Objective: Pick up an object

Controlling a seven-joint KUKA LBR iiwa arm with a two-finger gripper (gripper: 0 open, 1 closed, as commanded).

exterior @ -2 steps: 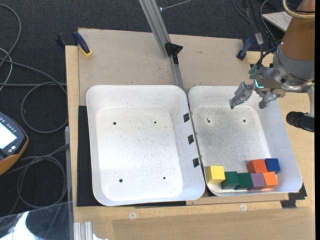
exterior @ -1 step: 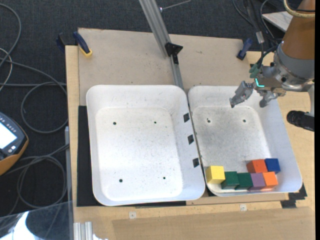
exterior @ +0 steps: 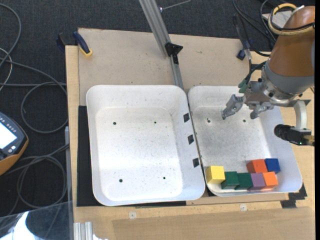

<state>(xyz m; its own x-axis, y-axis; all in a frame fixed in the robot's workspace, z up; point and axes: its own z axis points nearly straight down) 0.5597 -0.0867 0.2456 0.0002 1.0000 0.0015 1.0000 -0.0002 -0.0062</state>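
Left of the right bin (exterior: 200, 134), the left bin (exterior: 100, 114) sits bare. Blocks (exterior: 245, 176) crowd the right bin's near edge — likely slid there. The gripper (exterior: 242, 109), fingers apart and holding nothing, hovers near the bin's far end — well apart from them.

Two bins are set side by side on the counter (exterior: 130, 49); blocks (exterior: 245, 175) are clustered in the right bin's (exterior: 220, 134) near corner.

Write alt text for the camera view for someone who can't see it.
A grey robot arm's gripper, jaws open, hangs above the right white bin; small coloured blocks cluster at that bin's near edge.
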